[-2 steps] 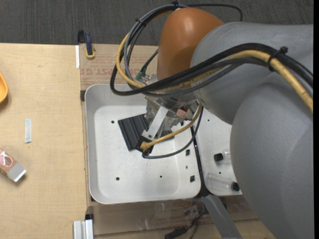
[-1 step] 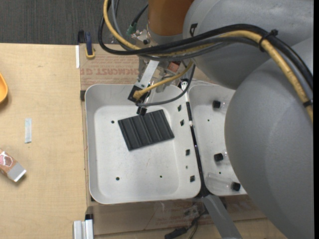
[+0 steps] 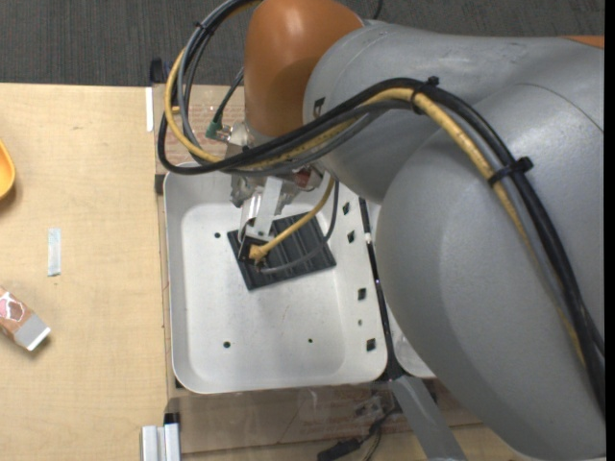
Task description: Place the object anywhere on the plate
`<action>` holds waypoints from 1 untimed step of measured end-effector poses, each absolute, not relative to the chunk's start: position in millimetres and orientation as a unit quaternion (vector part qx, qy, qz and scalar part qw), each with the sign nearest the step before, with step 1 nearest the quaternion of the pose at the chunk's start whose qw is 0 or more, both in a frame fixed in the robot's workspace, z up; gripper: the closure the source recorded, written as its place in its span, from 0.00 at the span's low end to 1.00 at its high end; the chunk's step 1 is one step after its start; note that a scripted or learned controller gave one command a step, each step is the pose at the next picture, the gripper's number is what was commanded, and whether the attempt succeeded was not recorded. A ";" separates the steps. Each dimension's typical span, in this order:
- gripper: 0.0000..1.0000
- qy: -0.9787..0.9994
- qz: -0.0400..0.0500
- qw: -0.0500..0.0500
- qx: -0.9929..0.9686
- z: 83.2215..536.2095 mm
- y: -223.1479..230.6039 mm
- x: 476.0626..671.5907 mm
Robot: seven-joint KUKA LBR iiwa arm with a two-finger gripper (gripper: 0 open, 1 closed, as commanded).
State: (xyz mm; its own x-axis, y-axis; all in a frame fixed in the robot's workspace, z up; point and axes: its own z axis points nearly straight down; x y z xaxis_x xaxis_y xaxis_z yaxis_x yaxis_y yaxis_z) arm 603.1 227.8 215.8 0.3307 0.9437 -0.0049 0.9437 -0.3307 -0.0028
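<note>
Figure: The dark ribbed object (image 3: 286,251), a flat black slab with raised ridges, lies tilted on the floor of the white bin (image 3: 279,353), a little toward twelve o'clock from the bin's centre. The gripper (image 3: 258,230) hangs directly over the object's ten o'clock corner, its pale finger assembly reaching down to or just above the ridged surface; whether the fingers are spread or closed, and whether they grip anything, cannot be told from this angle, and no part of the object is seen between them. A yellow cable (image 3: 288,233) runs across the object's top from the gripper toward two o'clock. No plate can be made out; the large grey arm (image 3: 480,209) covers the whole side of the scene from one to five o'clock, including most of the second bin. Risks, as a judgement: a thin flat slab offers little edge to pinch, so the fingers may close on air or skid across the ridges; a corner grip could let it swing or drop in transit. The white bin holds this object alone, on a floor marked by a few small dark holes
</note>
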 end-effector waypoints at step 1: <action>0.00 0.578 -0.003 0.000 0.816 215.9 227.6 603.2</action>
State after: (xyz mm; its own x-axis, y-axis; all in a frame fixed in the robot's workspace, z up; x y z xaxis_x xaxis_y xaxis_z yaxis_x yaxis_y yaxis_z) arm 603.2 227.6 215.9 0.3308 0.9437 -0.0051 0.9437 -0.3308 -0.0026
